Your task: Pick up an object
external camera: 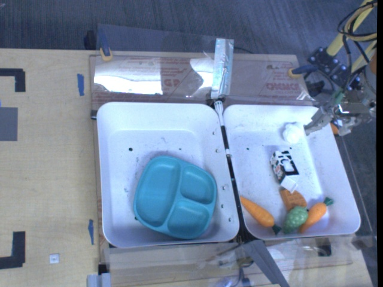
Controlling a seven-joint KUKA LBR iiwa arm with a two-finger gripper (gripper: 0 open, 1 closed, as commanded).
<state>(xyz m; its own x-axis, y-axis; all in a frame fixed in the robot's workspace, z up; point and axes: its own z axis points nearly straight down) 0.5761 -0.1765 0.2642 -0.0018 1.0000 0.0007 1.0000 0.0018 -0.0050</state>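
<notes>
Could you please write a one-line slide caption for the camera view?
End effector beside a white ball in the right bin; teal divided tray in the left bin.

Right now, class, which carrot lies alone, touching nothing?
The carrot by the right bin's left wall; the other carrot touches the green toy.
</notes>
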